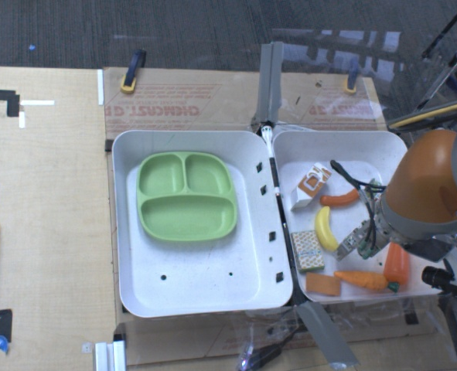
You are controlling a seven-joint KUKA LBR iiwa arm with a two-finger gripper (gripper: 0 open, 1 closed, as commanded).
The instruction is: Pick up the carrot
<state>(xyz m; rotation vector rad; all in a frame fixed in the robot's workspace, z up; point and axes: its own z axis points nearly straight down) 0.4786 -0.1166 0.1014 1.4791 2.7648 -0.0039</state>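
The carrot (362,280), slim and orange with a green end pointing right, lies along the front of the right bin (344,147). My gripper (357,242) hangs just behind and above it, between the banana (325,229) and a chunky orange-red piece (397,263). The orange-banded wrist (425,180) covers the bin's right side. The carrot rests on the bin floor, apart from the gripper.
The right bin also holds a small white and orange carton (315,182), a red-orange sausage (340,199), a speckled packet (308,251) and an orange block (323,285) touching the carrot's left tip. A green divided plate (186,195) lies in the left bin (127,230).
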